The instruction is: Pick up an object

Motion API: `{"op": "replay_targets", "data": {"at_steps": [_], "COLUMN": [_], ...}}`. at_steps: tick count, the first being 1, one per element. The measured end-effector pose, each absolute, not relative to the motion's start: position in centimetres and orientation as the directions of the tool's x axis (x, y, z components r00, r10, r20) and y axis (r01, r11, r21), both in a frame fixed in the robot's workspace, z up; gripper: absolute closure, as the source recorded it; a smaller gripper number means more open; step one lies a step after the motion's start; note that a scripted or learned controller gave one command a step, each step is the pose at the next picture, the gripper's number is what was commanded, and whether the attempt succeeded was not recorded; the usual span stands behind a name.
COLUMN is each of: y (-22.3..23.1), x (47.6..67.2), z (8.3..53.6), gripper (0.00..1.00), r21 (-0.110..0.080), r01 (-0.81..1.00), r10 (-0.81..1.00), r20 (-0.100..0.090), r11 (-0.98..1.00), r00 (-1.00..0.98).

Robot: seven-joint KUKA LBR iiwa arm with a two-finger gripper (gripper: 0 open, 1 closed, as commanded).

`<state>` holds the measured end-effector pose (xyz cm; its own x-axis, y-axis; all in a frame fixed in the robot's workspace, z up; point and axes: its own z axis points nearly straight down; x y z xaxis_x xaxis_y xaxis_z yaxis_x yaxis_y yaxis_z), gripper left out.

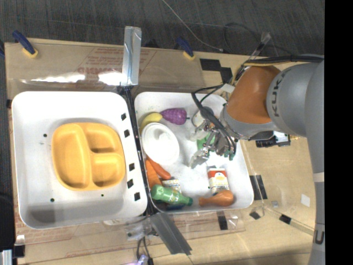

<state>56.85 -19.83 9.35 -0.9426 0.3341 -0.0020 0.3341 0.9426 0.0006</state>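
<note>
Tool (205,150) low in right bin (242,173), grip state unclear. Small jar (218,178) just below tool, near bin's right wall: light, rigid, slick label; take across its sides. White bowl (161,142) left of tool.

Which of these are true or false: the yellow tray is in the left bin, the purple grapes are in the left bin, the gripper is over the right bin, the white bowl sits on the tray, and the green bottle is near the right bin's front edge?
1. The yellow tray is in the left bin. True.
2. The purple grapes are in the left bin. False: they lie in the right bin.
3. The gripper is over the right bin. True.
4. The white bowl sits on the tray. False: it is in the right bin.
5. The green bottle is near the right bin's front edge. True.
</note>
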Motion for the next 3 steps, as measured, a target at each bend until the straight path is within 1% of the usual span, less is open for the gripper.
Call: {"op": "replay_targets", "data": {"at_steps": [1,2,3], "y": [-19.8,-20.9,-20.9], "x": [56.9,51.1,51.1], "z": [9.4,9.3,9.4], "gripper": [0.0,0.0,0.0], "r21": [0.001,0.001,0.001], "r01": [0.334,0.375,0.374], "r10": [0.334,0.375,0.374], "r20": [-0.002,-0.004,-0.004], "r11": [0.943,0.927,0.927], "r00": [-0.943,-0.927,-0.927]}}
